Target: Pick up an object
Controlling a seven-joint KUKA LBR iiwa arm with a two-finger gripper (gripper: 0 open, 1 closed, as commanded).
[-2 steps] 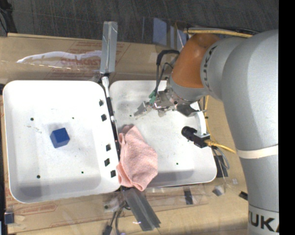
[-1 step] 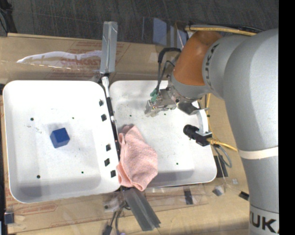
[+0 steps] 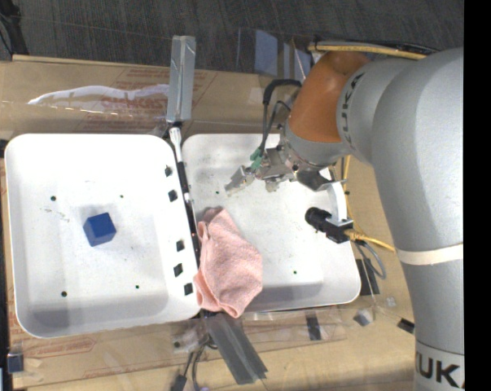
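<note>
A KUKA arm's gripper, fingers apparently spread and holding nothing, hangs over the right bin. A pink cloth lies crumpled against that bin's left wall, near the gripper; soft and light, it probably pinches best at a raised fold.

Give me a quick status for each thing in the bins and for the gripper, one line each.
blue cube: resting flat on the left bin floor, untouched.
pink cloth: crumpled, draped over the right bin left wall.
gripper: low over the right bin, nothing seen between its fingers.
</note>
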